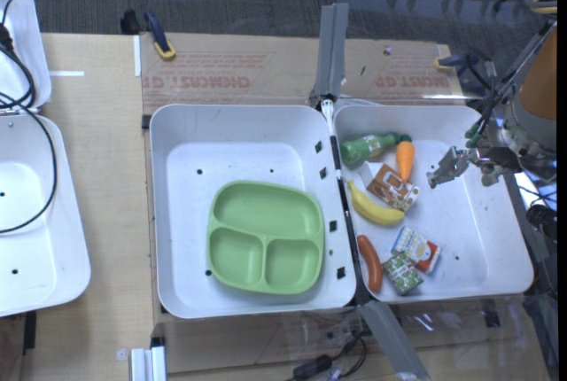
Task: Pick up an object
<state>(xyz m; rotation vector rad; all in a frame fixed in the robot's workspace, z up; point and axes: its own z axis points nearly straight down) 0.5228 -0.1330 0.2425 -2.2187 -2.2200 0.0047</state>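
The right bin [483,277] holds several toy foods. A green bottle [368,146] lies at the back, with an orange carrot [405,159] beside it. An orange snack packet [392,186] sits just in front of them, and a yellow banana [374,206] lies to its left. Nearer the front are a red sausage [369,262], a small white carton [416,248] and a green box [401,273]. My gripper [445,167] hangs over the right bin, right of the carrot and packet, open with nothing between its fingers.
The left bin [177,193] holds a green divided plate [266,236]. A grey divider post [332,51] stands at the back between the bins. White tubs with black cables [27,193] stand at the far left. Clamps [158,35] lie on the bench behind.
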